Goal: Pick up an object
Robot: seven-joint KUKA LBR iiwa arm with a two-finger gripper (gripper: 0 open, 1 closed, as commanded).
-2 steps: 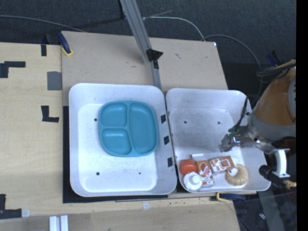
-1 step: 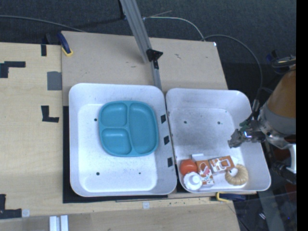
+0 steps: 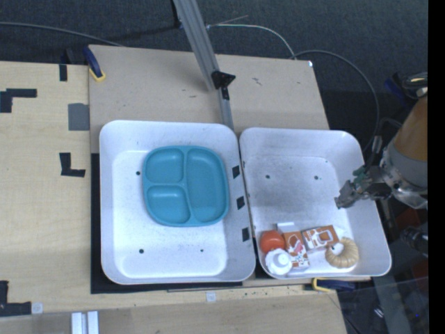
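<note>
Jaws (image 3: 345,197) sit at about three o'clock in the camera view, over the right rim of the right bin (image 3: 306,145); whether they are spread or pressed together I cannot tell, since they show as a small dark shape against the white wall. Nothing is visible between them.

Candidates for the pick lie huddled at about five o'clock, along the near wall of that bin: an orange-red round piece (image 3: 272,241), a white round object (image 3: 279,261) just below it, a red-and-white packet (image 3: 311,242) lying flat, and a tan ring-shaped item (image 3: 343,252) at the right end of the row. They appear to touch or nearly touch one another. A blue divided plate (image 3: 186,185) lies alone in the left bin (image 3: 118,186), at about nine o'clock, on the counter (image 3: 146,82).

Judging from this, the arm is on approach and no grasp has begun. The tan ring looks the best target: it is nearest the jaws and has open floor on its upper side. A good attempt would bring the jaws towards six o'clock, centre them over the ring, and descend straight, keeping clear of the bin's wall and the packet's edge. The flat packet would be hard to pinch.
</note>
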